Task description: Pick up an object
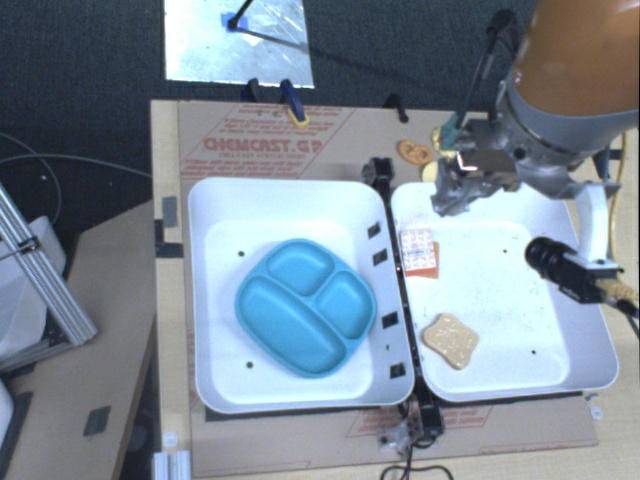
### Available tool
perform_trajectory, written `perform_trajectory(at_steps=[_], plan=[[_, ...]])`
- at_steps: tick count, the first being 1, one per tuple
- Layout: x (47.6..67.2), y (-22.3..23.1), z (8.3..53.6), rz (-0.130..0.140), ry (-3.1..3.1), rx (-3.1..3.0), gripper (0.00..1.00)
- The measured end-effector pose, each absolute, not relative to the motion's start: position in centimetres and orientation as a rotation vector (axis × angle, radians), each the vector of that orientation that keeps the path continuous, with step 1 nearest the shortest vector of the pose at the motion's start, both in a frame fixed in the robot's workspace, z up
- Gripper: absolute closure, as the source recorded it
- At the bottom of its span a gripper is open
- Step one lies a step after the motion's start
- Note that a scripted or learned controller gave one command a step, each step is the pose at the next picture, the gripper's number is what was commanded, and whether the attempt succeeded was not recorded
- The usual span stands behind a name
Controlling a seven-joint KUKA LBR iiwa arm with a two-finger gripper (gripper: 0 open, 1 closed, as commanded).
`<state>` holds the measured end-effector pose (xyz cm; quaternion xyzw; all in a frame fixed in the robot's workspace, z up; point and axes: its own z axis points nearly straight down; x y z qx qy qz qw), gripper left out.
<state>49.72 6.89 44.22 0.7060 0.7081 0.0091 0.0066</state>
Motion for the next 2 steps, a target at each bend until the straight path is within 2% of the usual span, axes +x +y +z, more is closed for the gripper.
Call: perform_trajectory(at_steps=[1, 2], plan=[[48.7, 7.5, 42.6, 0.003, 2.226, 2.215, 1.00], [48.7, 11.8, 47.7, 0.012, 2.228, 2.210, 1.00]])
